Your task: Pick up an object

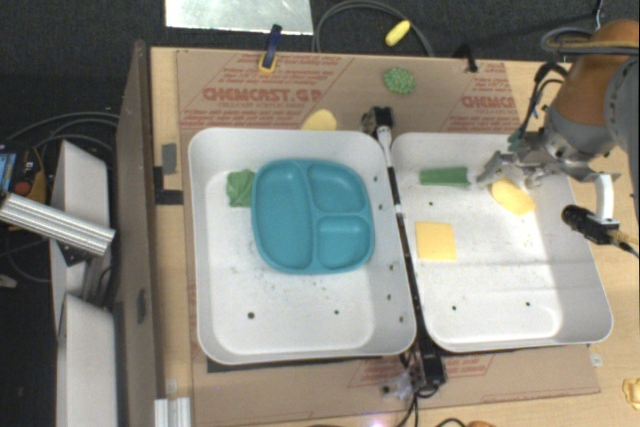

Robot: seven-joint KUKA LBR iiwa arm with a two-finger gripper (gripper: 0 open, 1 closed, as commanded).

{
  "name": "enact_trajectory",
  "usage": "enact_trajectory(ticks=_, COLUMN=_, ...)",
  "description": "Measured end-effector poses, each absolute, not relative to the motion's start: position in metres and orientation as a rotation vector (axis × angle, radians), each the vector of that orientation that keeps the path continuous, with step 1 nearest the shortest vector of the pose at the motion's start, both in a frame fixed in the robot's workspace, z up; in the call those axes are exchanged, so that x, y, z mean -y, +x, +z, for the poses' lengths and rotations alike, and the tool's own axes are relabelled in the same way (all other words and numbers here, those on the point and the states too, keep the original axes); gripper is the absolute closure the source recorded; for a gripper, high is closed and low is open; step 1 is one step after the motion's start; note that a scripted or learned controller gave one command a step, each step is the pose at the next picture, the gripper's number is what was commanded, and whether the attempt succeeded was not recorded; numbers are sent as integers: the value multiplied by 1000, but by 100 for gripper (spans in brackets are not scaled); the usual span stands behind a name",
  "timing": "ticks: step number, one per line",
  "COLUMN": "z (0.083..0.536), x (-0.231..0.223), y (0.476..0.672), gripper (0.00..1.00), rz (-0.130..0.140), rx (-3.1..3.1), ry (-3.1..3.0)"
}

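In the right bin [570,315] lie a yellow oval piece [514,199], a flat yellow square [435,241] and a green bar [443,177]. My gripper [513,174] hangs at the bin's far right part, directly over the far edge of the yellow oval piece. Its fingers are spread, open, with nothing held between them. The left bin [220,315] holds a blue divided plate [312,216], with a small green piece [240,187] at its left rim.
On the cardboard behind the bins sit a yellow piece [320,121], a green round piece [400,80] and a yellow-tipped cable [398,33]. A black clamp [380,123] marks where the bins meet. A black part of the arm [592,223] overhangs the right bin's right side.
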State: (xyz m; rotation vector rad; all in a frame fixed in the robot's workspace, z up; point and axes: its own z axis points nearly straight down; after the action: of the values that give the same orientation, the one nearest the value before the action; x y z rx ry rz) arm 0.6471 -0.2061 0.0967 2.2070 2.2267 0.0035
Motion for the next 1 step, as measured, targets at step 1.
enact_trajectory(ticks=1, z=108, x=206, y=648, gripper=100, rz=7, rx=-2226, ry=2201)
